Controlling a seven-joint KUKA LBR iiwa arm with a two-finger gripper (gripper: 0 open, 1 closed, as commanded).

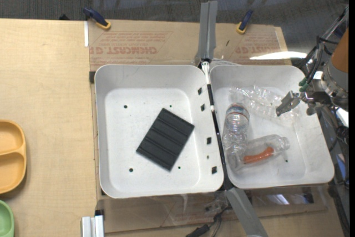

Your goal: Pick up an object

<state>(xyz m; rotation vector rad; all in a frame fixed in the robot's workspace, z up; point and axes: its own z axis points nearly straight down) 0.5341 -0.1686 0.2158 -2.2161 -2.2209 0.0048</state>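
Observation:
The right bin (310,172) holds a clear water bottle (236,129) lying near its left wall. A second clear bottle (260,151), lying across the front, has an orange-red object showing through it. Crumpled clear plastic (258,98) sits at the back. A black ribbed rectangular pad (165,139) lies tilted in the middle of the left bin (111,119). My gripper (299,105) hangs over the right side of the right bin, just right of the crumpled plastic. It is open, with nothing between its fingers (287,104).
A tan table extends to the left with an orange divided plate (8,155) and a green dish (3,220) at its edge. Cardboard (144,44) lies behind the bins, held by two clamps (97,18). A grey rail (207,30) runs between the bins.

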